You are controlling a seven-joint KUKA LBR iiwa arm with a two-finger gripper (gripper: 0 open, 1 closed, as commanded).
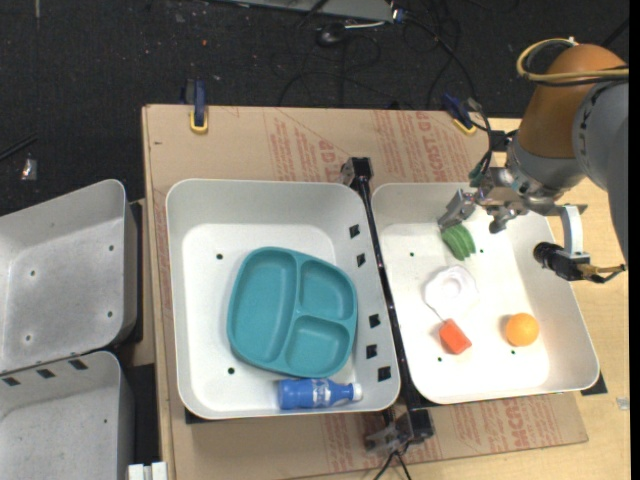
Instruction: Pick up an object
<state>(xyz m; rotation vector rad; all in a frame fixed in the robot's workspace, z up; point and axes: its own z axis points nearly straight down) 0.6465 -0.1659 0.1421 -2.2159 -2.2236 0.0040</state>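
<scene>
Green ribbed piece (459,240) sits just under the tool (478,211) in the right bin (570,368); whether the tool grips it, I cannot tell

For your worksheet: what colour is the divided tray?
Teal, clearest in the camera view.

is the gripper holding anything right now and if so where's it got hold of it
Cannot be told. The gripper sits right above the green object in the right bin, but a hold on it isn't visible.

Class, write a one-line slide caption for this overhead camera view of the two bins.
KUKA arm's gripper poised beside a green object in the right bin; teal tray in the left bin.
</scene>
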